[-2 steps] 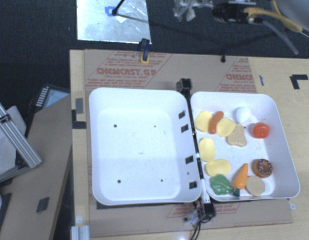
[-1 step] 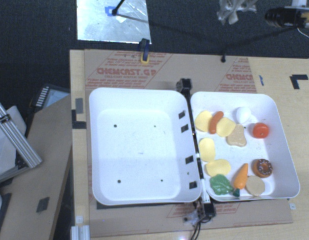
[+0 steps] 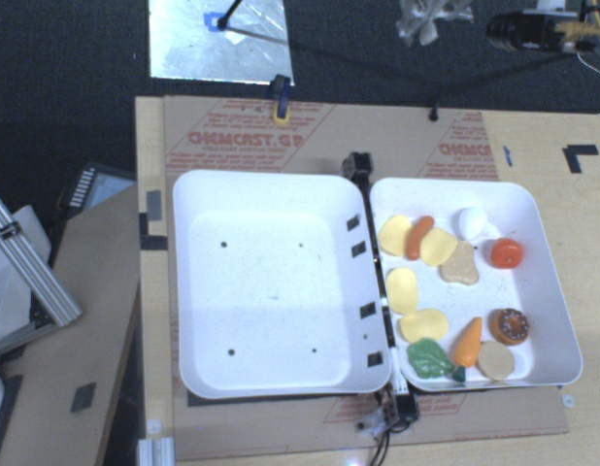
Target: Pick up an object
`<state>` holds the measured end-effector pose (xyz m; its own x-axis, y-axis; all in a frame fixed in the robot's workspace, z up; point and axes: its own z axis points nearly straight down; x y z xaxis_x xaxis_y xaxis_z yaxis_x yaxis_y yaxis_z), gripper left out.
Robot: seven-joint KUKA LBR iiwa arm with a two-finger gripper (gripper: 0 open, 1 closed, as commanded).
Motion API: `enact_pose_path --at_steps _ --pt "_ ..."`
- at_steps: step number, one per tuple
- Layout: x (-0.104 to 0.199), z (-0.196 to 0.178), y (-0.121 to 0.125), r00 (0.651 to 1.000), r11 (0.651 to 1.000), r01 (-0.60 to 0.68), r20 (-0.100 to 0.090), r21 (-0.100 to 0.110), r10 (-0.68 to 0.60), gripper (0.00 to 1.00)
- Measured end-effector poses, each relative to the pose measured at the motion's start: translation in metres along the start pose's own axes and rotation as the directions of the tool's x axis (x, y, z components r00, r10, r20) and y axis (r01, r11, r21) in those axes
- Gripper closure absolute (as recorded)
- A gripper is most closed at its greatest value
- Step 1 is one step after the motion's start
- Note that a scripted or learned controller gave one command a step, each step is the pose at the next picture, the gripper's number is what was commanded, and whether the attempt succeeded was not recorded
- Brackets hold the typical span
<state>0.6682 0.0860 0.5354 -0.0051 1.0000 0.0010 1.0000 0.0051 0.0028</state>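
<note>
- Dark carpet surrounds a cardboard-topped bench (image 3: pixel 242 129) that carries two shallow white bins side by side.
- At the far edge, right of centre, part of the arm's gripper (image 3: pixel 431 8) hangs over the carpet, well apart from both bins; whether its jaws are open or shut cannot be told, and nothing shows between them.
- Nearest to it, the right bin (image 3: pixel 548 289) holds all the toy food, eleven pieces by count.
- Four pale yellow pieces (image 3: pixel 402 289) run along that bin's left side, from far to near.
- One sausage (image 3: pixel 419 238) lies between the two farthest yellow pieces, touching both.
- One white egg (image 3: pixel 471 223) sits at the far side, with one red tomato (image 3: pixel 506 252) just to its right.
- One tan bread slice (image 3: pixel 461 265) lies just near of the egg.
- One chocolate doughnut (image 3: pixel 511 326) sits towards the right wall.
- One carrot (image 3: pixel 467 342), one green leafy piece (image 3: pixel 431 358) and one round beige biscuit (image 3: pixel 495 361) crowd the near edge.
- Across the black clips that join the two, the left bin (image 3: pixel 198 289) shows its bare white floor.
- Beyond the bench, on the far left, a shiny metal sheet (image 3: pixel 217 27) lies on the carpet.
</note>
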Motion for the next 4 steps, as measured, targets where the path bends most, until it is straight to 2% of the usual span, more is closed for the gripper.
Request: enact_pose_path --at_steps 1,2,4 --pt "0.03 0.0 0.0 1.0 1.0 0.001 0.0 0.0 -0.001 1.0" --pt "-0.084 0.0 0.0 1.0 1.0 -0.014 0.005 0.001 0.014 1.0" --pt "-0.023 0.0 0.0 1.0 1.0 0.001 0.0 0.0 -0.001 1.0"
